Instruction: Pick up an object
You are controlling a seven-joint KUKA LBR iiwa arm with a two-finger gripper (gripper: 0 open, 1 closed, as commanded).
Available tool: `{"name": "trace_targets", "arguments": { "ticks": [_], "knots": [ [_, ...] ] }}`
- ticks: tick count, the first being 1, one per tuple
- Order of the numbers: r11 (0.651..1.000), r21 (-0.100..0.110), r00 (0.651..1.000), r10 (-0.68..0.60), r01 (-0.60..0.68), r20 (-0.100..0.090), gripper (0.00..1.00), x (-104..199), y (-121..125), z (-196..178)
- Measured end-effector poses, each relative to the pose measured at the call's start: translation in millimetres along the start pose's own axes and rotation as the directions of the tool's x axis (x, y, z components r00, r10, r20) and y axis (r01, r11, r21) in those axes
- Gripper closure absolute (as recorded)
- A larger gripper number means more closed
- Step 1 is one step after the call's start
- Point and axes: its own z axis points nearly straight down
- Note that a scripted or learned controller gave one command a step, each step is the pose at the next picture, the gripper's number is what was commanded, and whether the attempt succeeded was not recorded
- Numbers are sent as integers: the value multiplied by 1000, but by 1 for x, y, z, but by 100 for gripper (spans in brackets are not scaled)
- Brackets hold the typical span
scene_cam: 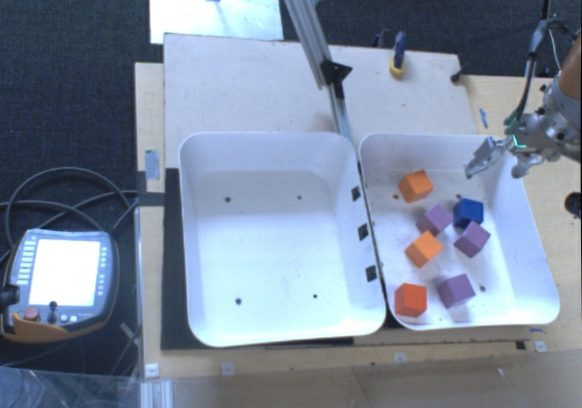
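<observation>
The right bin (536, 302) holds several small cubes: an orange cube (416, 185) at the back, a blue cube (468, 212), a purple cube (437, 218), another purple one (472, 239), an orange one (423, 249), a red-orange cube (410, 299) and a purple cube (456, 290) at the front. My gripper (500, 162) hangs over the bin's back right corner, above and right of the blue cube. Its fingers (479, 161) stand open with nothing between them.
The left bin (273, 233) lies beside the right one, sharing a middle wall. A slanted metal pole (305, 15) crosses the back of the bench. A yellow clamp (397, 65) sits at the board's far edge. A teach pendant (59, 283) lies far left.
</observation>
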Motion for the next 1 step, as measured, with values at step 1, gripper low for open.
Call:
{"name": "trace_targets", "arguments": {
  "ticks": [1],
  "knots": [
    [1000,-4,1000,0,0,1,0,0,1,-2]
  ]
}}
